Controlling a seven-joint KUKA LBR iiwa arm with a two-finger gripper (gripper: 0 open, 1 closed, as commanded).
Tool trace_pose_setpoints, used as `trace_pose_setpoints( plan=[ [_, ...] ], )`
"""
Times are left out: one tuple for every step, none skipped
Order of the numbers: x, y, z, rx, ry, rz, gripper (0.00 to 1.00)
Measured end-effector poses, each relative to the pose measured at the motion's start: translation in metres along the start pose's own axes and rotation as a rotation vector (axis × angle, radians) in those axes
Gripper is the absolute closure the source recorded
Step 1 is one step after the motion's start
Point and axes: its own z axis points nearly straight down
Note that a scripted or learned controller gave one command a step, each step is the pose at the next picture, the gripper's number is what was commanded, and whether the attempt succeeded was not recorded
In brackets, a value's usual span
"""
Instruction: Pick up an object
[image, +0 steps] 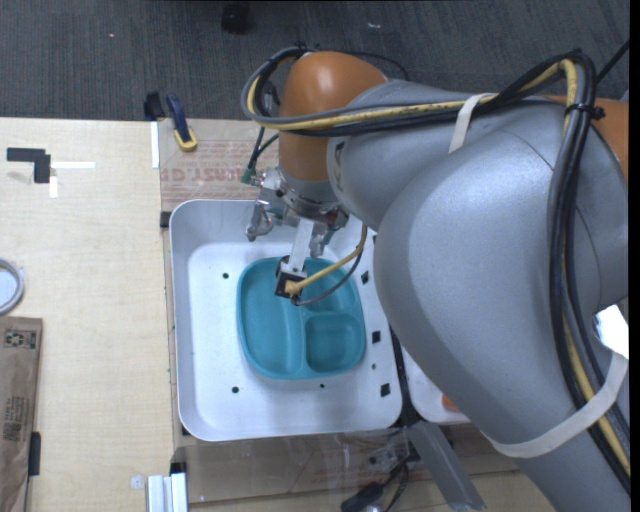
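Teal tray (300, 335) lies in the middle of the bin (200, 400), my gripper (292, 235) above its far rim. I can't tell whether it's open or closed. My worry: the slick, shallow rim slipping free on the lift.

Pale wood surface (90, 240), seen from above at a slant. White bin (185, 330) sits on it right of centre, its far end resting on a brown cardboard sheet (210, 170) with red print. Blue-and-yellow clamp (178, 122) just beside that sheet's far left corner. Black L-shaped piece (30, 160) far left. Pale ring (8, 287) cut by the left edge. Brown printed card (18, 400) near left.
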Motion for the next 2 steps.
trace_pose_setpoints(
  plan=[
    [0.040, -0.013, -0.106, -0.001, 0.000, 0.027, 0.00],
    [0.048, -0.016, -0.148, 0.001, 0.000, 0.509, 0.00]
  ],
)
